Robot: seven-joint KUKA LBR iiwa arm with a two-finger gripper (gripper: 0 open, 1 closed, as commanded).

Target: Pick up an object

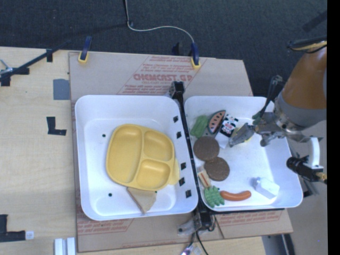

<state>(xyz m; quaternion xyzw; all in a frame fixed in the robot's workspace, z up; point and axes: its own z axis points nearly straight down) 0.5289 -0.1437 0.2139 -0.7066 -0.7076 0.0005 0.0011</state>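
Observation:
My gripper (pixel 240 135) hangs over the upper middle of the right bin (pixel 281 163), reaching in from the right. Just left of its tip lies a small black, white and red item (pixel 229 125), and beside that a watermelon slice (pixel 216 120) and a green piece (pixel 200 126). Two brown round discs (pixel 206 148) (pixel 217 169) sit below the tip, towards the bin's left side. Along the front edge lie an orange sausage (pixel 235 195), a green leafy toy (pixel 212 196) and a pale grey block (pixel 265 186). I see nothing held in the gripper.
The left bin (pixel 90 142) holds a yellow divided plate (pixel 141 156) with a tan bread slice (pixel 142 199) tucked under its front edge. A black divider (pixel 183 142) with clips runs between the bins. The arm's grey and orange body (pixel 303 94) stands over the right bin's right rim.

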